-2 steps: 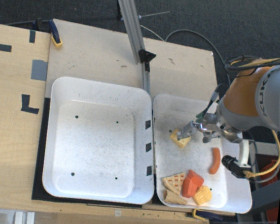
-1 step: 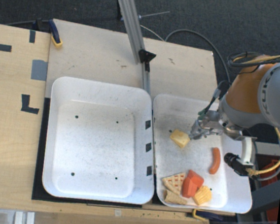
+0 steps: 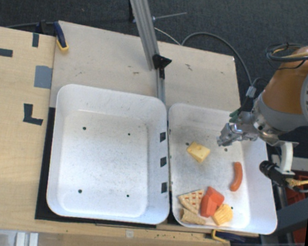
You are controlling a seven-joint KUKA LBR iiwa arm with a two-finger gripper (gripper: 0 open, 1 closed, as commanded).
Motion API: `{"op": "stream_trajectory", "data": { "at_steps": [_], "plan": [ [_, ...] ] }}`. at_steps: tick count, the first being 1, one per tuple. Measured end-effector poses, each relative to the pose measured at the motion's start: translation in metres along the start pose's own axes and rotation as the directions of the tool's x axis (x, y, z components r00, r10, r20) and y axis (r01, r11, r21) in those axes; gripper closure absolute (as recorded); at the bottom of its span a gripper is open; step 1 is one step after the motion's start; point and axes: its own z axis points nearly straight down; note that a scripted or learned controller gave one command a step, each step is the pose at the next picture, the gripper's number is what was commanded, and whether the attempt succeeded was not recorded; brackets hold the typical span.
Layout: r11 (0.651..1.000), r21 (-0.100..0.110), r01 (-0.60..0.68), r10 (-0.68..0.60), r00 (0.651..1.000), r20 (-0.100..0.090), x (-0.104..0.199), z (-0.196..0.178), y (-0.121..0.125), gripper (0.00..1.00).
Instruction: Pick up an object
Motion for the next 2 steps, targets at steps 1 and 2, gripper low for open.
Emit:
{"op": "stream_trajectory", "data": {
  "at_steps": [1, 2],
  "plan": [
    [1.000, -0.001, 0.000, 0.000, 1.000, 0.000, 0.000, -0.053, 0.002, 1.00],
    [1.000, 0.005, 0.005, -0.005, 1.000, -0.002, 0.058, -0.052, 0.015, 1.00]
  ]
}}
